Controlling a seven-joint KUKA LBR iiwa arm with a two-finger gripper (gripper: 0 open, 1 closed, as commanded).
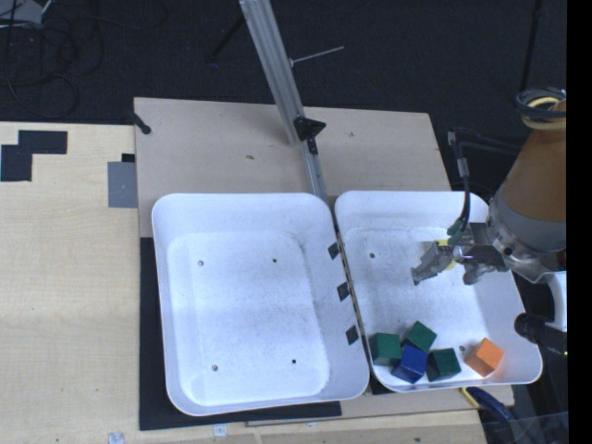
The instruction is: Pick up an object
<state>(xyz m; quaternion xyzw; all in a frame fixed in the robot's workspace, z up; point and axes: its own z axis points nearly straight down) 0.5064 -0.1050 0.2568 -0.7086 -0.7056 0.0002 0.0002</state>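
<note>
Several small blocks lie at the front of the right bin point(398, 213): a green block point(386, 347), a second green block point(422, 334), a third green block point(444, 363), a blue block point(410, 363) and an orange block point(485, 355). My gripper point(448, 271) hangs over the middle of the right bin, well behind the blocks. Its two fingers stand apart and open, with nothing between them. The grey and orange arm point(536, 183) comes in from the right.
The left bin point(176, 213) sits beside the right one, the two joined by dark clips point(343, 290). A slanted metal rail point(277, 72) rises behind the bins. The bench surface point(65, 266) extends to the left.
</note>
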